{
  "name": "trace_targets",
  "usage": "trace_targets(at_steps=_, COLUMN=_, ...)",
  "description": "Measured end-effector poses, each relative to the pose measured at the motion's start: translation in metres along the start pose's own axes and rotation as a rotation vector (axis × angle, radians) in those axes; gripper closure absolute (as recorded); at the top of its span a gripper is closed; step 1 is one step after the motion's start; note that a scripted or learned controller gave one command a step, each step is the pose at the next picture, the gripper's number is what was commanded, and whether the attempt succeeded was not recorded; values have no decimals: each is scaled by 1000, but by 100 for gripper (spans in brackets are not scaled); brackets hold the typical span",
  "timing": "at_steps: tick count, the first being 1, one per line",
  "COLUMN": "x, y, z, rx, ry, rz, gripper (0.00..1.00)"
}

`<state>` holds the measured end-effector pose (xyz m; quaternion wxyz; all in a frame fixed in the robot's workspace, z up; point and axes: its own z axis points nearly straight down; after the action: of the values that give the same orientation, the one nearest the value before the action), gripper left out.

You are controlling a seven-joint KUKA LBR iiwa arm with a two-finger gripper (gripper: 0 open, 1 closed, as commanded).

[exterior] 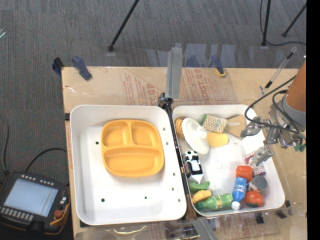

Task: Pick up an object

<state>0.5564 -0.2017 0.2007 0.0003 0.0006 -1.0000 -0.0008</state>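
**Gripper spread above the toy pile**

Green bottle (217, 202) lay at the right bin's (226, 110) near edge, with a blue bottle (240, 188) and orange toy (244, 172) just beside it. The gripper (256, 144) hovered spread above them, pinching nothing.

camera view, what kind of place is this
Likely a robot test lab: tripod legs on grey carpet, a handheld control screen on the floor, and two white bins on a taped cardboard bench.

The right bin (278, 184) holds a jumble: a white plate (194, 134) tilted at its upper left, a yellow piece (217, 139) beside it. Along the lower edge lie a green bottle (217, 202), a blue bottle (240, 188) and an orange-red toy (244, 172).
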Motion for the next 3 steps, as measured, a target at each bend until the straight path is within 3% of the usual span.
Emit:
trace_targets(at_steps=1, x=30, y=-8, z=115, rx=-1, ry=3, rz=17, gripper=0)
trace_targets(at_steps=2, x=-35, y=-11, z=112, rx=2, ry=-4, rz=-28, gripper=0)
trace_targets(at_steps=3, x=-7, y=74, z=112, rx=1, ry=-5, rz=208, gripper=0)
